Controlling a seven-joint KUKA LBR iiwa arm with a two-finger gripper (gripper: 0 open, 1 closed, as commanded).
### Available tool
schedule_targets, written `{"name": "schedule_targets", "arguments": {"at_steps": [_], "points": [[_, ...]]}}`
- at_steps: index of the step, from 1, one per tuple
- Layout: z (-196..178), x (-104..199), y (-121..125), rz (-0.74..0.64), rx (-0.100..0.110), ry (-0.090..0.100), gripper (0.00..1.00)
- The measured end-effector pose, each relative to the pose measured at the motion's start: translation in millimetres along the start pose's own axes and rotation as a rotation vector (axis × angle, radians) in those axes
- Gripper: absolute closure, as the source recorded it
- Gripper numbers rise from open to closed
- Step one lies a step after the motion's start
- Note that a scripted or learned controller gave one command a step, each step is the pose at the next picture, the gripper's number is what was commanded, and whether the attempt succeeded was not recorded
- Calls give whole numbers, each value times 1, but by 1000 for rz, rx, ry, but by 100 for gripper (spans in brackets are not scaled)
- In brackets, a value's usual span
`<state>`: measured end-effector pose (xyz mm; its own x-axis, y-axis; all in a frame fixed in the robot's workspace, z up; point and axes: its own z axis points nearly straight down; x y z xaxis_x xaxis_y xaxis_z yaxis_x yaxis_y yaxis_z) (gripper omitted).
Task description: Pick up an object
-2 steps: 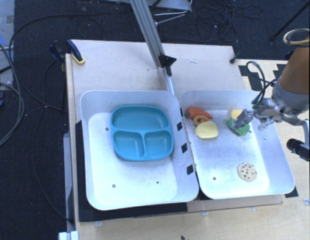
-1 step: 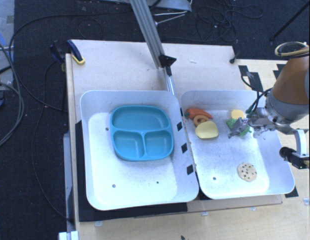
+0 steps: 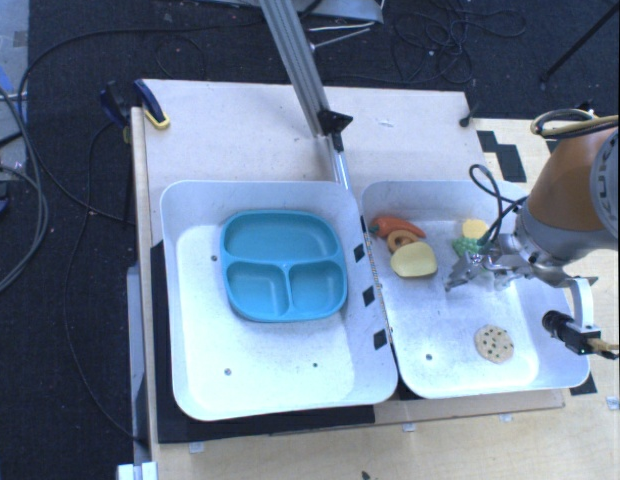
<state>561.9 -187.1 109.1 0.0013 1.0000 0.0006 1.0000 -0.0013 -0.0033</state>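
Small green piece (image 3: 462, 245) in the right bin (image 3: 460, 373), toward its far edge and somewhat right of the middle. Just beyond it, touching or nearly so, a small yellow piece (image 3: 475, 229), closer still to the far rim. Directly beside both, on the near side, the gripper (image 3: 468, 268), metal and pale, low over the bin floor, tip pointing toward the bin's left wall. Whether clenched or released: cannot tell from this slant. Nothing plainly seen grasped; green piece close against the metal, contact not to be judged.

Left of the gripper, apart from it, a pale yellow rounded lump (image 3: 414, 260) on the bin floor. Just beyond that lump, near the far left corner of the right bin, an orange carrot-like piece (image 3: 397, 228), lying crosswise and touching or almost touching the lump. Toward the near edge, well apart from the rest, a round speckled cookie (image 3: 494, 344), flat on the floor.

Behind the gripper, the arm (image 3: 570, 193), grey with an orange band, reaching in over the right rim, black cable looped above the wrist.

In the left bin (image 3: 195, 368), a blue divided plate (image 3: 285, 265), three compartments, set toward the far edge and near the shared wall.

Both bins side by side on the bench (image 3: 240, 128). At the bench's far left corner, a blue and yellow clamp (image 3: 148, 106). Slanting across the far edge, a metal pole (image 3: 293, 48), its foot by the gap between the bins.
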Motion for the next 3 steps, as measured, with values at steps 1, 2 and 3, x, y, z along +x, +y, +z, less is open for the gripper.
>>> {"name": "schedule_targets", "arguments": {"at_steps": [1,2,3], "points": [[16,0,1,0,-5,-2,0],[4,-1,2,0,-10,-5,100],[-41,-3,9,-3,-9,-3,100]]}}
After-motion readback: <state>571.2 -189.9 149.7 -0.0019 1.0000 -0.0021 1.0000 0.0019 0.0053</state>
